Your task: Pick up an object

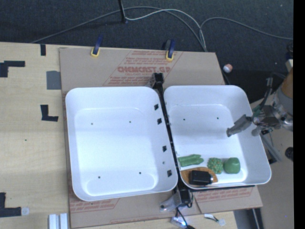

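two white bins sit side by side on a cardboard sheet (143, 68) clamped to the bench. the left bin (114, 142) has bare white floor. the right bin (205, 109) holds a small cluster along its near edge: a long green piece (190, 160) toward the near left corner, a bumpy green lump (215, 164) beside it, and a smooth green block (232, 165) just beside that, toward the near right corner. in front of them a black object (200, 177) lies on something orange (209, 171), touching the near wall.

the gripper (240, 127) reaches in over the right edge of the right bin, well apart from the cluster, with one grey finger (236, 128) slanting down toward the bin floor. it looks open and holds nothing, though the other finger is hard to make out against the wrist.
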Robot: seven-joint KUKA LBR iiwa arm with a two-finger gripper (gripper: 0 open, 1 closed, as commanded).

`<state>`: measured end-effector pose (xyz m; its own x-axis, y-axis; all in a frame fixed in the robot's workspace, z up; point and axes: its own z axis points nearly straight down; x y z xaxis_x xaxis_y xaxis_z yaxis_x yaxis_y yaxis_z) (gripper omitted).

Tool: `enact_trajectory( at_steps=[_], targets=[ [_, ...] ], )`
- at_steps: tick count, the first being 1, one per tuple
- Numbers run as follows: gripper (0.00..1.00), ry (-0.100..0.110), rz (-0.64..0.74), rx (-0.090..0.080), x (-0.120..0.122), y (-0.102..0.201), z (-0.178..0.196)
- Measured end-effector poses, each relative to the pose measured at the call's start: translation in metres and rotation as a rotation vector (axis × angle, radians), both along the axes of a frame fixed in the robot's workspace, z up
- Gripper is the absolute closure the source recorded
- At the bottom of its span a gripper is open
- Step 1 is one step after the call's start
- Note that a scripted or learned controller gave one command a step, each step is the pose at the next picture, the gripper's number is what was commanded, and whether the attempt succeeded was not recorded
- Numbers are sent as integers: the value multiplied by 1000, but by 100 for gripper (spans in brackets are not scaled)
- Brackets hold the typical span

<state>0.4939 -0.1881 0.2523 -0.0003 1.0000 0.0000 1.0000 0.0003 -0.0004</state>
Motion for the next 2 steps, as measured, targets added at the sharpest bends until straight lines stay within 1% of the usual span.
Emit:
enact_trajectory(
  at_steps=[1,2],
  targets=[
    [0,-2,4,1,-6,49,19],
    [0,-2,7,1,34,115,46]
  ],
)
